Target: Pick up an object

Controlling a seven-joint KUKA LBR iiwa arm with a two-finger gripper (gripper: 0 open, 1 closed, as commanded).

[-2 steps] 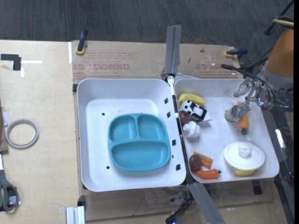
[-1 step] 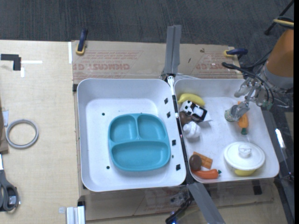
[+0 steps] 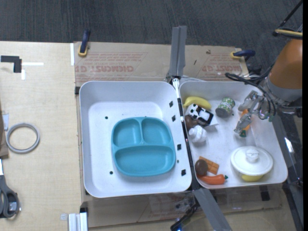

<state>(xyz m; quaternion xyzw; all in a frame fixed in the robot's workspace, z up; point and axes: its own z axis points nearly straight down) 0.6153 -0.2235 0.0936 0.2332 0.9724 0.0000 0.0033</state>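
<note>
The claw [image 3: 254, 106] hangs over the upper right part of the right bin [image 3: 276, 143], close to that bin's right wall and back rim, with the grey wrist and orange band [image 3: 288, 64] rising to its right. Whether it is wide or narrow, I cannot tell. Just below and left of it lies a small orange carrot toy [image 3: 244, 123], apart from the other pieces. Further left sit a grey-green can [image 3: 224, 107] and a banana [image 3: 196, 101]. Below the claw stands a white lidded bowl [image 3: 251, 160], with bare bin floor between. Far to its left, the left bin [image 3: 91, 143] holds a blue divided tray [image 3: 143, 147].
</note>
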